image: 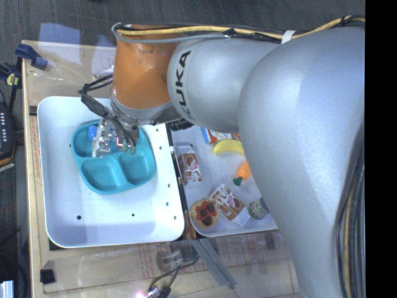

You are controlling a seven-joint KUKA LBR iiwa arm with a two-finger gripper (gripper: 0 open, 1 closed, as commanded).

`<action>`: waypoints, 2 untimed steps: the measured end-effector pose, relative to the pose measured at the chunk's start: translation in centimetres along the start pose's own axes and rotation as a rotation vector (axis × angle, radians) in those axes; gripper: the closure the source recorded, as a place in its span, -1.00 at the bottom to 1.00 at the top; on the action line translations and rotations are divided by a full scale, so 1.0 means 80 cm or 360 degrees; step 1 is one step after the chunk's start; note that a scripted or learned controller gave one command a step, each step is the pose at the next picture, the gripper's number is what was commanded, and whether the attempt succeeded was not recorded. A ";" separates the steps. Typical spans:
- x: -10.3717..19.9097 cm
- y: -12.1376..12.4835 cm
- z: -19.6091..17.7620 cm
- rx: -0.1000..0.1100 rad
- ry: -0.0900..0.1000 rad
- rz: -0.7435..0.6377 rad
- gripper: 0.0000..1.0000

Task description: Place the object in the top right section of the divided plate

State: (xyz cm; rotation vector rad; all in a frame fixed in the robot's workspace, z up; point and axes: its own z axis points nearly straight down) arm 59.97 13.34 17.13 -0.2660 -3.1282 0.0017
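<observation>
1. Hanging low over the divided plate (118, 174) in the left bin (56, 185): the end effector (113, 139), just under the arm's orange band (139, 73).
2. Cannot tell whether the end effector is apart, together or clamped on something; too much small metal and wire there.
3. Possibly the object (93, 132): a small blue and pale thing just beside the end effector, over the plate section nearest the view's upper left. Held or already lying there, cannot tell.
4. To do the step well: check first which section counts as top right, then come straight down above its middle, stay away from the raised dividers, let go low, and lift straight up.
5. Plate: turquoise, smooth, likely hard plastic, with rounded corners and three shallow hollows. Probably light, so easy to push aside on the glossy white bin floor.
6. Right bin (214, 177): a curved yellow banana (228, 146), probably a toy, and flat printed packets (189, 166), likely slippery.
</observation>
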 end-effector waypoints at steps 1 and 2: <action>0.000 0.000 0.000 0.0000 -0.0001 0.0000 -1.00; -0.036 -0.135 -0.026 -0.0001 -0.0008 -0.0510 -1.00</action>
